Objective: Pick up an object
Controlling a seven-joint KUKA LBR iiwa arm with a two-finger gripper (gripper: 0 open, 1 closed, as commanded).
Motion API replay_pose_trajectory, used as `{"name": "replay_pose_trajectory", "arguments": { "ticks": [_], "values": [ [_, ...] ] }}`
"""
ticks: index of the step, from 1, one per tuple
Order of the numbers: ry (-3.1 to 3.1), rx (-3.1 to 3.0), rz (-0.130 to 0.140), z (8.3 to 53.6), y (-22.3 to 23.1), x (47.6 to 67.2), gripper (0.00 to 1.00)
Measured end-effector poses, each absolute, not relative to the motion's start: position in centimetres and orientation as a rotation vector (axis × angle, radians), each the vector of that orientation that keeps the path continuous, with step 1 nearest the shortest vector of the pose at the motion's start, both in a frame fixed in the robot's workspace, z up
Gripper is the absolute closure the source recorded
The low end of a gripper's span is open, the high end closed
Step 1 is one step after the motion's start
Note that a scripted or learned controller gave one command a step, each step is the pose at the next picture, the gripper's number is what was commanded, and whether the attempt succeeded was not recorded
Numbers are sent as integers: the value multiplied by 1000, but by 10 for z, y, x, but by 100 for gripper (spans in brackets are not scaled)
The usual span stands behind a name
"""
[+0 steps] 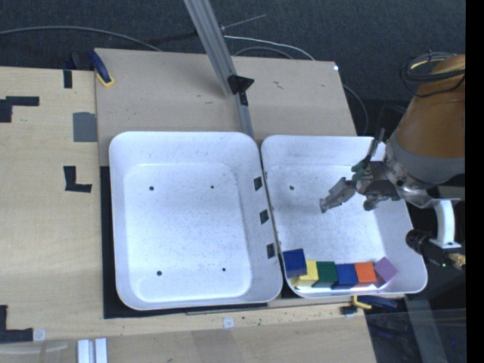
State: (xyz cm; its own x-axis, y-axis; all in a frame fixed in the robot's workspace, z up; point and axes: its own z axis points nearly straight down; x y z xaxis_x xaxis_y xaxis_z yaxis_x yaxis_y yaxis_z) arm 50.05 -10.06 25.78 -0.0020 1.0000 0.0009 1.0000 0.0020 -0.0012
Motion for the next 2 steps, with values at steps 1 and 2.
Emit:
{"name": "replay_pose_trajectory", "arguments": {
  "ticks": [1, 2],
  "values": [
    [-2229, -2222, -4, 298, -120, 565, 0],
    [-2231, -2221, -6, 347, -124, 612, 0]
  ]
}}
